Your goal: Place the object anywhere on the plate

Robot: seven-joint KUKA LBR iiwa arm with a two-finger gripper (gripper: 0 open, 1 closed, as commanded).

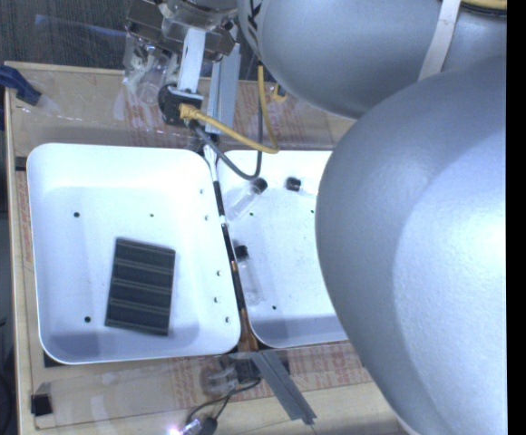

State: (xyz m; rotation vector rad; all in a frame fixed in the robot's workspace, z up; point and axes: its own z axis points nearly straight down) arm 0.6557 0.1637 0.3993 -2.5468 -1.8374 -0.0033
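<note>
A dark grey ribbed rectangular plate lies flat in the left bin, toward its near left part. Nothing rests on the plate. My gripper hangs at the top of the camera view, above the bench just behind the left bin's far right corner, well away from the plate. I cannot make out anything held in it. A small dark item sits near the far edge of the right bin. My grey arm hides most of that bin.
A yellow cable and a grey one loop from the wrist down over the rim between the bins. A blue clamp sits at the bench's far left corner. A metal bracket lies in front of the bins.
</note>
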